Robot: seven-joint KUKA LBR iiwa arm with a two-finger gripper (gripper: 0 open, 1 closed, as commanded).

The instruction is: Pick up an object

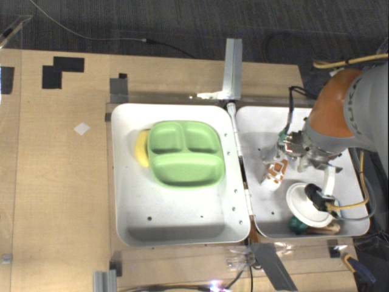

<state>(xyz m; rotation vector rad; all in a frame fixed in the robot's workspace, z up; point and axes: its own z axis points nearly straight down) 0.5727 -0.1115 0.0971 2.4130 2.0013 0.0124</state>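
A pale wooden bench (61,181) carries two shallow white bins side by side, with dark carpet behind it. In the right bin (258,123) a small orange-and-white object (275,173) lies near the middle, towards the dividing wall. Its long axis runs on a slant from lower left up to upper right. The grey arm (364,108) comes in from the right, and the gripper (290,148) sits just above and to the right of that object, very close to its upper end. I cannot tell whether they touch, or whether the gripper is clenched or released. Nearer the front wall lie a white round dish (299,202), a teal thing (296,225) and a tan piece (326,229), crowding that corner. The back left of this bin is bare floor. The left bin (176,224) holds a green divided plate (185,152) with a yellow thing (141,149) poking out at its left edge.
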